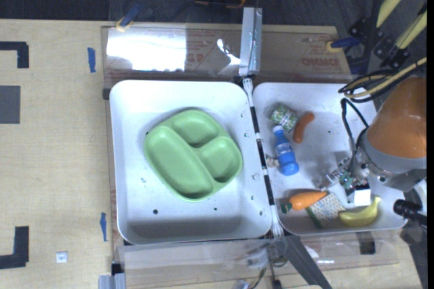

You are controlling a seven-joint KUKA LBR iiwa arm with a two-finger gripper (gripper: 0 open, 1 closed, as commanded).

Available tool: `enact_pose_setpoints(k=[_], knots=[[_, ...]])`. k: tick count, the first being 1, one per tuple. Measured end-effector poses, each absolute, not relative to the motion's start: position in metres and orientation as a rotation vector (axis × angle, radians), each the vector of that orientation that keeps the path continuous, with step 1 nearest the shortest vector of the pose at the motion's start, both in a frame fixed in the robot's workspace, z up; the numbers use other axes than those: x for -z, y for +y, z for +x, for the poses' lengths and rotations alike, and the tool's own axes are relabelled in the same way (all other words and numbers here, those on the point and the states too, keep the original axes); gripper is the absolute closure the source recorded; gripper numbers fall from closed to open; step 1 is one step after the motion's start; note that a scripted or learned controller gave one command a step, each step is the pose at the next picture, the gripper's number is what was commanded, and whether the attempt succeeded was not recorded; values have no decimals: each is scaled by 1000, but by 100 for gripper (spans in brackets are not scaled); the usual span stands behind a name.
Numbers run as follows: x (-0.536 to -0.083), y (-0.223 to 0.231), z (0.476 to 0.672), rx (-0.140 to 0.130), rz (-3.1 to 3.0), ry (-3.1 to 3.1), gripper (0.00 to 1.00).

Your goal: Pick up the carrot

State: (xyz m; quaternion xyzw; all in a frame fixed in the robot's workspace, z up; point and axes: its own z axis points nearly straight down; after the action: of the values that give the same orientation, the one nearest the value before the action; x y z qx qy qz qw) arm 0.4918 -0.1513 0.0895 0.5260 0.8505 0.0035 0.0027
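The carrot (305, 199) is orange with a green top and lies along the front edge of the right bin (319, 155), its top pointing left. My gripper (344, 176) hangs low over the bin's right side, just up and to the right of the carrot and apart from it. The grey arm with its orange band (405, 119) covers the wrist from above.
A banana (361, 214) and a small green-and-white packet (324, 210) lie right of the carrot. A blue bottle (285, 152), a green can (284, 117) and an orange sausage-shaped piece (303, 126) sit further back. The left bin (135, 111) holds a green divided plate (193, 153).
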Motion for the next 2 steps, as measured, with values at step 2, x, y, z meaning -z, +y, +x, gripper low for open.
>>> enact_pose_setpoints(k=[2], knots=[[-89, -106, 483, -7, 1774, 2581, 0]])
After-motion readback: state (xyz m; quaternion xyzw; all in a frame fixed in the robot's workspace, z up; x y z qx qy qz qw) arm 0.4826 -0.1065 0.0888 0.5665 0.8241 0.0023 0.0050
